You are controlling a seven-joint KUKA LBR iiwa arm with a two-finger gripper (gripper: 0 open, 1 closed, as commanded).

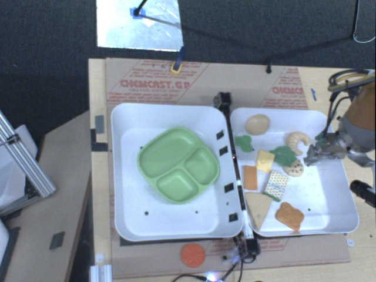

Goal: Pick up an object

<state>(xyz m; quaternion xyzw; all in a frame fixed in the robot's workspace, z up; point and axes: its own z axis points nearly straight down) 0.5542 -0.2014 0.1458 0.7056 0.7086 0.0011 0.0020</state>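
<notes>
Toast (289,216) hugs near rim; claw (311,155) hovers over bare right-bin (338,216) floor.

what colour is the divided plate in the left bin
Light green, plain, seen in the camera view: plate.

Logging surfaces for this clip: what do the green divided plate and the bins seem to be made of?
Green divided plate: likely moulded plastic, matte with a soft sheen; even colour, rounded compartment walls. Left bin and right bin: probably thin formed white plastic, smooth and slightly glossy, with rounded corners and shallow walls. Neither can be confirmed by sight alone.
</notes>
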